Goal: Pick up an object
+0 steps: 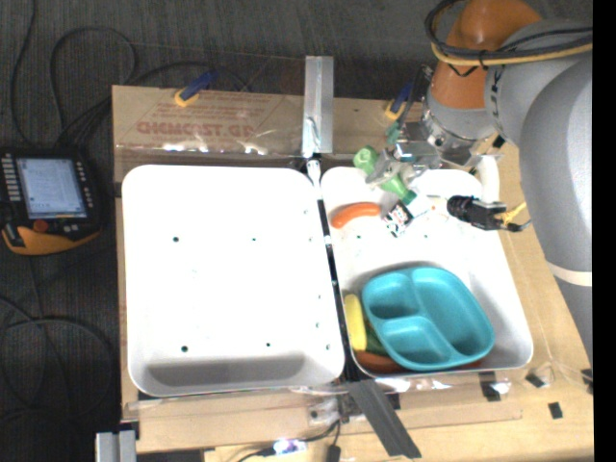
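Observation:
My gripper (393,176) hangs over the far end of the right bin (515,308), reaching in from the right. A small green object (365,158) sits right at its left side, too close to tell whether it is touching. Just below and left of the gripper, an orange carrot-shaped piece (353,213) lies on the bin floor. A small black-and-white item (397,218) lies directly beneath the gripper. A teal divided plate (424,317) fills the near half of the bin. A yellow banana-like piece (354,323) lies along the plate's left side, and an orange-red piece (374,360) pokes out under its near rim.
The left bin (144,258) stands beside the right one, with a metal divider post (318,104) at the back between them. A handheld control pendant (46,196) lies off the bench at far left. Plastic sheeting (207,123) covers the cardboard behind the left bin.

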`<action>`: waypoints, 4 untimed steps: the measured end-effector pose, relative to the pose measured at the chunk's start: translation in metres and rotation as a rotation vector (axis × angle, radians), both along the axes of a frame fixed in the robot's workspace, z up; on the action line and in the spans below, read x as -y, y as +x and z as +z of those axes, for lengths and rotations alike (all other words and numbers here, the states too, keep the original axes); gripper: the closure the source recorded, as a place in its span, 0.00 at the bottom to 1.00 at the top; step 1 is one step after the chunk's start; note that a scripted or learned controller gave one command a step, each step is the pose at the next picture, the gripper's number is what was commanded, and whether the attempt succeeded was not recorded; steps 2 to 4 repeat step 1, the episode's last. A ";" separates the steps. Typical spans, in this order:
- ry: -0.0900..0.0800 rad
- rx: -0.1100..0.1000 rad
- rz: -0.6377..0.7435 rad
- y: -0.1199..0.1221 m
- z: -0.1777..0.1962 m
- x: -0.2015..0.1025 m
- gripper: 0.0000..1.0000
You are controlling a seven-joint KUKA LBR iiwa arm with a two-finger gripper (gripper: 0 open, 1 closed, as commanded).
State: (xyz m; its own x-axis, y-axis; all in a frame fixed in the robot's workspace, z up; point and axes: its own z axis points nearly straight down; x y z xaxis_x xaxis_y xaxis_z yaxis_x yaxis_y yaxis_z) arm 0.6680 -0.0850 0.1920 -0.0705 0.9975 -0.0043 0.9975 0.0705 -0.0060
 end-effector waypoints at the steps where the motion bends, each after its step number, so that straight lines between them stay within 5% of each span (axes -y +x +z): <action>1: 0.002 0.004 0.280 -0.008 -0.008 -0.005 1.00; 4: 0.002 0.004 0.280 -0.008 -0.008 -0.005 1.00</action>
